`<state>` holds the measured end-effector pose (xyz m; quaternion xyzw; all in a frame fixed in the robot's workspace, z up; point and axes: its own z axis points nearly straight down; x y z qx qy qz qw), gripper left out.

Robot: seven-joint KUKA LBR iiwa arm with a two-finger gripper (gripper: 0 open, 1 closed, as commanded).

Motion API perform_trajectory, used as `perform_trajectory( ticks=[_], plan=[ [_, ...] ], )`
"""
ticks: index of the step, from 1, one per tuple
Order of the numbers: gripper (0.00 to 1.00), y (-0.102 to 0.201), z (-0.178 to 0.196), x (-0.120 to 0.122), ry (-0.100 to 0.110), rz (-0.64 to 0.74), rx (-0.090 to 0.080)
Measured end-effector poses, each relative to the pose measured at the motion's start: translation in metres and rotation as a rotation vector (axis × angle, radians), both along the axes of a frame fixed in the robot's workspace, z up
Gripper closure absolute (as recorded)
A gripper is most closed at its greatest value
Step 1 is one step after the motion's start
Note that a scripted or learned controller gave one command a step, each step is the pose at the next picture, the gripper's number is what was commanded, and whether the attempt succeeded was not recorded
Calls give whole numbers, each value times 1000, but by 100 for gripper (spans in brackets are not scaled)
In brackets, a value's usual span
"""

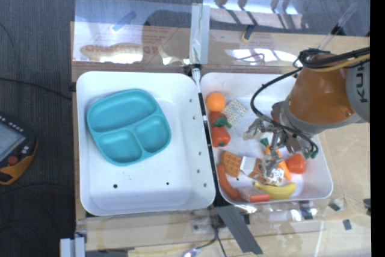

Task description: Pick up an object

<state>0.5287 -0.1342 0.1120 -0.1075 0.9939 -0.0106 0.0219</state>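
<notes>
The right bin (322, 188) holds a heap of toy food. An orange ball (215, 101) and a checked packet (236, 110) lie at its far left, with a red pepper (220, 135) below them. A waffle (231, 161) and a sausage (227, 183) lie near the front left. A banana (275, 191) rests along the front wall and a red tomato (295, 164) sits to its right. My gripper (274, 142) hangs low over the middle of this bin, just above a small orange and white piece (272, 170). The arm's orange band (322, 99) rises behind it.
The left bin (180, 183) bears a teal divided plate (127, 126) in its far left half. A clear plastic shield (198, 33) stands behind both bins. Black cables (264, 93) loop off the wrist over the right bin.
</notes>
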Motion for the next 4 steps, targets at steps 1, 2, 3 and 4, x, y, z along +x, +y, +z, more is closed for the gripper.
perform_trajectory(
  ticks=[1,2,3,4],
  plan=[
    [0,-2,-1,2,8,-18,3],
    [0,-4,-3,12,31,-12,9],
    [0,3,-2,19,24,-33,0],
    [0,28,-2,67,10,-142,7]
  ],
)
